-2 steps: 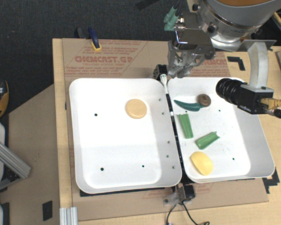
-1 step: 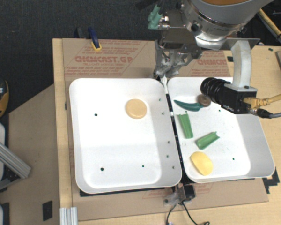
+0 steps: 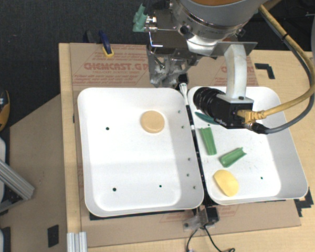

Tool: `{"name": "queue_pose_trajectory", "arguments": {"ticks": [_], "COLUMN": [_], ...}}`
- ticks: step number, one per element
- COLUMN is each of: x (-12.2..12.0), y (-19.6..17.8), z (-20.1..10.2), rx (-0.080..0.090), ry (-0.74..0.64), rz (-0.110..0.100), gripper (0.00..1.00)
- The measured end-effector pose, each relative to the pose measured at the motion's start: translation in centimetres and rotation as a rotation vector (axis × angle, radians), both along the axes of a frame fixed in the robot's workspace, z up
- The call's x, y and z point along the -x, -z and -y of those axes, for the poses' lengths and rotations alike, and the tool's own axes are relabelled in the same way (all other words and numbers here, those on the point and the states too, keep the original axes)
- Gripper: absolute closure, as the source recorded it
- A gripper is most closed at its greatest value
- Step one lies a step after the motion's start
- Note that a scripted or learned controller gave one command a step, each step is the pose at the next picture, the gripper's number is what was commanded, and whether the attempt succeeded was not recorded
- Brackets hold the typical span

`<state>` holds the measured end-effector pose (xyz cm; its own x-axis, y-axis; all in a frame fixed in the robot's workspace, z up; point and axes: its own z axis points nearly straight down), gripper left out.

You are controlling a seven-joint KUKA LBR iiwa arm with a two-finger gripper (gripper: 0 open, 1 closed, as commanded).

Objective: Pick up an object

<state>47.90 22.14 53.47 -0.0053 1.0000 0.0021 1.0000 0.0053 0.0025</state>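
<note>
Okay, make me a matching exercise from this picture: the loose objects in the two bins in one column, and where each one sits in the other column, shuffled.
Things:
1. tan round disc
2. yellow lump
3. long green block
4. short green block

Places:
A. right bin, nearest its front edge
B. right bin, close beside the divider between the bins
C. left bin
D. right bin, tilted, just above the yellow lump

Pairs: 1-C, 2-A, 3-B, 4-D
</note>
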Motion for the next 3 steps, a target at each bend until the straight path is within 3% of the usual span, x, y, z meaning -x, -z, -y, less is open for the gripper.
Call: {"name": "queue_pose_trajectory", "arguments": {"ticks": [1,2,3], "x": [0.0,0.2,-0.1], "y": [2.0,17.7,2.2], "z": [-0.3,-0.3,12.2], "rx": [0.004,0.010,-0.001], "ry": [0.004,0.007,0.019], "rz": [-0.007,-0.019,0.018], "gripper": [1.00,1.00,1.00]}}
